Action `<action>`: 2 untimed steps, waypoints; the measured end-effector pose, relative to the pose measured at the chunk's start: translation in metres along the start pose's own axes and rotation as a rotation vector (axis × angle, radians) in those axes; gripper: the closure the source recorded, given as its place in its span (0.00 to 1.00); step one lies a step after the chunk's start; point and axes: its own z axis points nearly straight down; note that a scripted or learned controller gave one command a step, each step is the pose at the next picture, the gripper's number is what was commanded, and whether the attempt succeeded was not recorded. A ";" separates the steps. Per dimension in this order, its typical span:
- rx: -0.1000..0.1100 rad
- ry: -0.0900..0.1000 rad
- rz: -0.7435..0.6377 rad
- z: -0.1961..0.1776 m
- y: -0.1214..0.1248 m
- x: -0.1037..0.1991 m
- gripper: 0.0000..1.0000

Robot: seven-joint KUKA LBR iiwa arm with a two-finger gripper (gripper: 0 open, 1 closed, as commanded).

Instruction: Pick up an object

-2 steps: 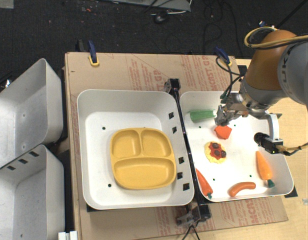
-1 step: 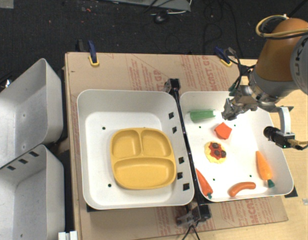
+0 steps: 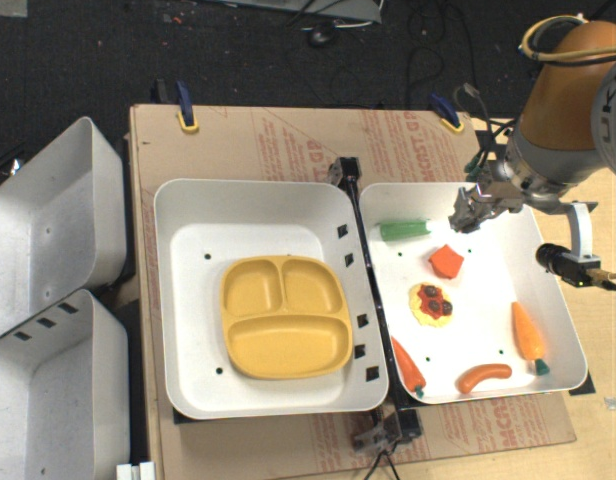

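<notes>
The right bin (image 3: 558,268) holds several toy foods. A green stick (image 3: 404,230) lies near its back left. A red-orange block (image 3: 447,262) sits just in front of it, and a small yellow pizza (image 3: 431,305) with dark toppings is below that. An orange carrot (image 3: 528,334) lies at the right side, a red-orange sausage (image 3: 483,376) near the front edge, and another carrot (image 3: 408,366) along the left wall. My gripper (image 3: 469,212) hangs over the bin's back part, right of the green stick and above the block, with nothing seen in it.
The left bin (image 3: 188,228) carries a yellow divided plate (image 3: 285,316). Two white bins (image 3: 48,268) stand off the bench at the far left. A black divider (image 3: 360,258) runs between the two bins. The arm's orange band (image 3: 568,78) rises at the upper right.
</notes>
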 end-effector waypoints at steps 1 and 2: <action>0.006 0.003 -0.006 0.009 0.002 0.049 1.00; 0.006 0.003 -0.006 0.010 -0.002 0.099 1.00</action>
